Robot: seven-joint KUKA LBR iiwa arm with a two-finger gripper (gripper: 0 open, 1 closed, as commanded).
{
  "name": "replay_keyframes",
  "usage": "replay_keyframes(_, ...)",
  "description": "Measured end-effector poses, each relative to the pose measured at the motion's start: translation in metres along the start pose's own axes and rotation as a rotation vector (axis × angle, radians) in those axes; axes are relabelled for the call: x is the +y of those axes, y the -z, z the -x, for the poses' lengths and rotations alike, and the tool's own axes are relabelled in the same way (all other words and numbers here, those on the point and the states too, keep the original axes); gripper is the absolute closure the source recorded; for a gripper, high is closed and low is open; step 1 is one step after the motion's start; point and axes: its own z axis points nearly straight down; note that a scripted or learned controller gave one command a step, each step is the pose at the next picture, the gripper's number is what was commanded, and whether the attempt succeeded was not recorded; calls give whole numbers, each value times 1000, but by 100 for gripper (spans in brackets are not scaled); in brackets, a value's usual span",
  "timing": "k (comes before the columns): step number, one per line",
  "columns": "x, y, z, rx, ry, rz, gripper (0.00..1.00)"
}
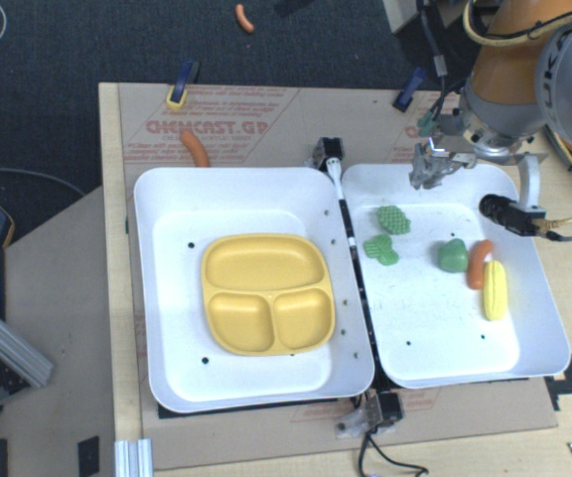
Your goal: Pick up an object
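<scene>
Pincer [427,175] | finger spread cannot be told | holds nothing visible | over right bin [524,351] far rim

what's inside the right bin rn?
Right bin holds a textured green piece, a green piece, a green pepper-like toy, an orange carrot, yellow corn.

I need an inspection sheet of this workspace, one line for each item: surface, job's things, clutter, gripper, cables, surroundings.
Surface: cardboard-covered bench bearing left bin and right bin.
Job's things: in the right bin, two green pieces, a green round piece, an orange sausage, a yellow corn; in the left bin, a yellow divided tray.
Clutter: orange carrot on the cardboard; clamps at the bench's edge.
Gripper: gripper above the right bin's far edge, holding nothing.
Cables: wires at the near edge.
Surroundings: dark carpet with a small orange piece.
</scene>
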Motion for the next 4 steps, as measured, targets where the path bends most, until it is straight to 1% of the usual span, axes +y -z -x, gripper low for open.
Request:
replay_keyframes(1,2,30,0,0,0,-1,100)
replay_keyframes(2,-31,32,-29,3,1,-11,100)
replay_keyframes(3,-74,41,-59,4,2,-11,100)
replay_keyframes(4,-123,19,-80,4,-1,-15,100)
